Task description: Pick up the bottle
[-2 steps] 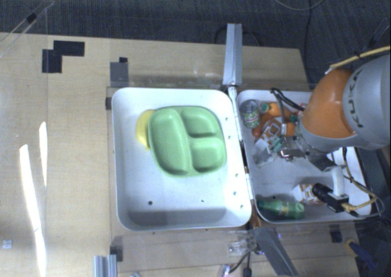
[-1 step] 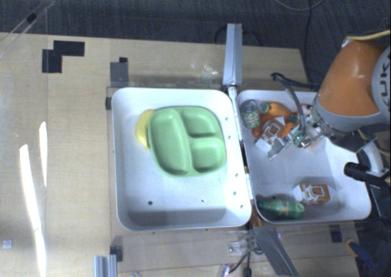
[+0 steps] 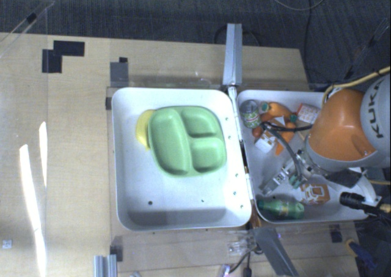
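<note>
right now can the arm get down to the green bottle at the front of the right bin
Probably yes. The green bottle lies on its side against the front wall of the right bin, nothing on top of it. The gripper hangs just behind it. The wall close by may crowd the grasp.

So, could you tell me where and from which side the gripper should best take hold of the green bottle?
Judging from its pose, grip the green bottle across its middle, coming straight down from above: it lies on its side along the right bin's near wall, so the fingers should straddle its narrow width.
</note>
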You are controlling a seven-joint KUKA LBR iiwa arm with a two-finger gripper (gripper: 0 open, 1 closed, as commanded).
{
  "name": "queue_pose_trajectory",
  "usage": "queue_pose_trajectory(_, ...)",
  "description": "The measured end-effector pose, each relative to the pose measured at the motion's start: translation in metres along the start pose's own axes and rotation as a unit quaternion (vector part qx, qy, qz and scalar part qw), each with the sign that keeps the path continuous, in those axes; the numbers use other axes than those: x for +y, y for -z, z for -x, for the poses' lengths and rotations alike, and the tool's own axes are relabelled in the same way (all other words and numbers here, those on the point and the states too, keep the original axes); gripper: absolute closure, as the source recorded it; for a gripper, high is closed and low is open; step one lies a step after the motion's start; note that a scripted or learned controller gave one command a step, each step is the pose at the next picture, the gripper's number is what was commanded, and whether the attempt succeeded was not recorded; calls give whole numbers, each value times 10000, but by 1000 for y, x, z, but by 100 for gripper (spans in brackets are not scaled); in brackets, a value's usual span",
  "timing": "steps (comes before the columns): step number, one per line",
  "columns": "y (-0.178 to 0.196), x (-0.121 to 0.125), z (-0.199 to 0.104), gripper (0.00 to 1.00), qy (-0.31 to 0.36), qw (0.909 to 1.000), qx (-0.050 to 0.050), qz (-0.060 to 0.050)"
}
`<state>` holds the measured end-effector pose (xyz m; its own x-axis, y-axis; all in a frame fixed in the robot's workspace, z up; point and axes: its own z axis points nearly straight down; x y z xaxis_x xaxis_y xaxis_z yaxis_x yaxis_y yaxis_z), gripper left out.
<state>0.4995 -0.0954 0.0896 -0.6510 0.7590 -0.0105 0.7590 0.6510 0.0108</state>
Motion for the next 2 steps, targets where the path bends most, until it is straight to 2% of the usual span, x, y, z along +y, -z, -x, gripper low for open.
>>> queue_pose_trajectory(1, 14, 57, 62, 0, 378, 9993, 26, -21)
queue_pose_trajectory(2, 80, 21, 50, 0, 375, 9993, 21, -22)
